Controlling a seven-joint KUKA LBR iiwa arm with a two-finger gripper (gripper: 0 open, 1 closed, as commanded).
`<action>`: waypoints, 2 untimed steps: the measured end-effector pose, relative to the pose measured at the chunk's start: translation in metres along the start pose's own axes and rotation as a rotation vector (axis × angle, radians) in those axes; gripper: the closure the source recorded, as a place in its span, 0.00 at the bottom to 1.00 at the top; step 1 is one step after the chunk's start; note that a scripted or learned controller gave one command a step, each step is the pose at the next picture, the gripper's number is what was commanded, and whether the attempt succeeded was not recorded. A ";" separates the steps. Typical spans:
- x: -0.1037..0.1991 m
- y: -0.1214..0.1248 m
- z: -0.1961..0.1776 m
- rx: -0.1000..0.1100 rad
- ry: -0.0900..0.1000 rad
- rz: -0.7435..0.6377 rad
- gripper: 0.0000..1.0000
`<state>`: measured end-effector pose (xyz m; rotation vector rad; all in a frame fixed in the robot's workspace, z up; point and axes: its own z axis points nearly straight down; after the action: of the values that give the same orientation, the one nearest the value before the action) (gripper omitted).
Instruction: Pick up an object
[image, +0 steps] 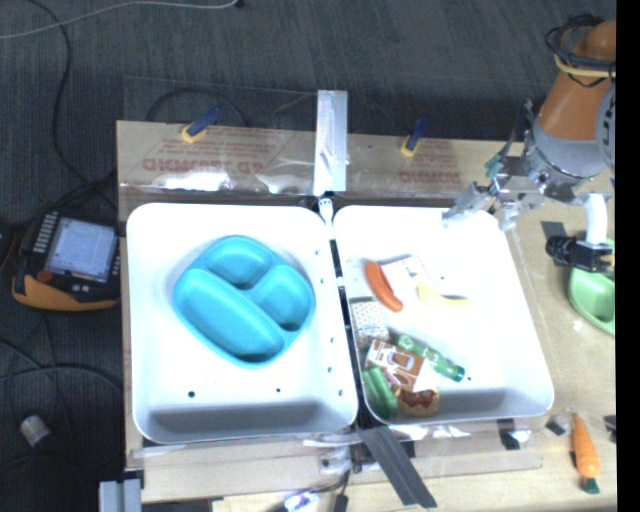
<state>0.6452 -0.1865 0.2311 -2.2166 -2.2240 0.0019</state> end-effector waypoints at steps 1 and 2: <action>0.063 -0.069 0.082 0.002 0.001 -0.103 0.00; 0.082 -0.059 0.138 -0.014 -0.003 -0.224 0.00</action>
<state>0.5860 -0.1042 0.0933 -1.9618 -2.4675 -0.0105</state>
